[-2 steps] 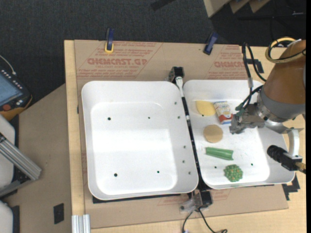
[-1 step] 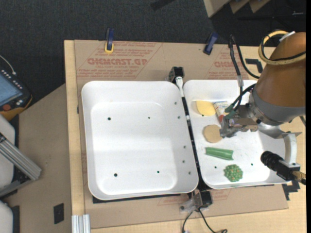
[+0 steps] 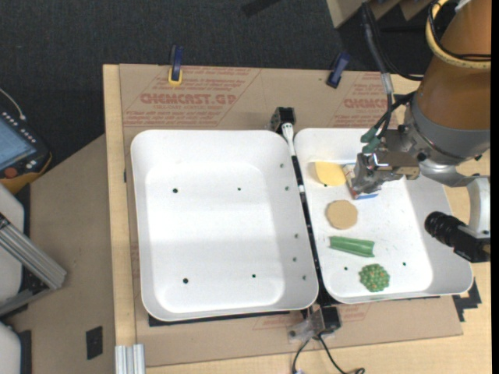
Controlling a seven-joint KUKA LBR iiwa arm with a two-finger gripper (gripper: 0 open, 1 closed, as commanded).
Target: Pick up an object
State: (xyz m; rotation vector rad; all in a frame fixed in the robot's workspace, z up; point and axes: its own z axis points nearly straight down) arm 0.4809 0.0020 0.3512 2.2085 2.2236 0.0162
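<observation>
Dark carpet surrounds a brown cardboard-covered bench (image 3: pixel 234 92) bearing two shallow white plastic bins. Its left bin (image 3: pixel 156 209) has a bare floor, and the right bin (image 3: pixel 421 232) holds the loose items: a pale yellow wedge-shaped block (image 3: pixel 330 174), a flat round tan disc (image 3: pixel 341 214), a long green pod-shaped piece (image 3: pixel 352 246) and a bumpy green round cluster (image 3: pixel 374 277). Reaching in from the right, the grey two-finger gripper (image 3: pixel 365 187) sits low over the bin's upper part, just beside the yellow block's right edge, with something red and blue beneath it. Whether it is released or clenched I cannot tell. Nearest is the yellow block, lying to the gripper's left; the disc lies just below-left.
</observation>
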